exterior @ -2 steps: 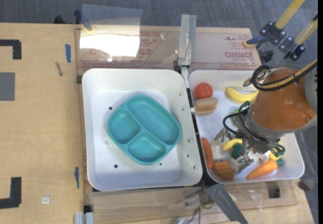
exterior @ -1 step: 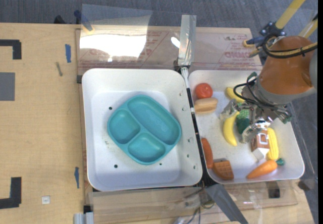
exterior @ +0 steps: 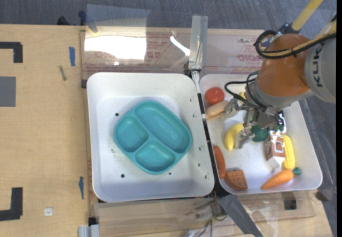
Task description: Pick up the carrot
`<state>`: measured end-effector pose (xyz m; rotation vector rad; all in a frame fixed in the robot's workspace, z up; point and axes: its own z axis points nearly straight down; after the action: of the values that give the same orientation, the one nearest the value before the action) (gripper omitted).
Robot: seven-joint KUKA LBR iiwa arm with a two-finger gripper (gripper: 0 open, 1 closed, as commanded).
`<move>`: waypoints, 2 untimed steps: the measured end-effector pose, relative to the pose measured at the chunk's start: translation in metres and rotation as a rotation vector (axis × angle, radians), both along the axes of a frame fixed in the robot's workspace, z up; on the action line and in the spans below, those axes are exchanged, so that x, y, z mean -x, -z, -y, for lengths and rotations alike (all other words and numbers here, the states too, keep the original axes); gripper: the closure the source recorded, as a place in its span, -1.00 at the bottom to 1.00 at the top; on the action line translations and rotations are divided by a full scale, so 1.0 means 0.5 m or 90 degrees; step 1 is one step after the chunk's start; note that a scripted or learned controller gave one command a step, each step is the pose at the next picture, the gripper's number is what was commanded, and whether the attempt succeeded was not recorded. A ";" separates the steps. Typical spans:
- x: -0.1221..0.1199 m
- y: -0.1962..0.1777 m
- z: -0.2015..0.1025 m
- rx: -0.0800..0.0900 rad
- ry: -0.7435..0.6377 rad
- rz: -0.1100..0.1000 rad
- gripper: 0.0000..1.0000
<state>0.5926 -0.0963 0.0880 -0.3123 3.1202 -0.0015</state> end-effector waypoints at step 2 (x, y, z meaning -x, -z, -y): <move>-0.078 -0.300 0.168 0.005 -0.068 0.008 1.00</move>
<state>0.6318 -0.1801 0.2382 -0.4774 3.0872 -0.0143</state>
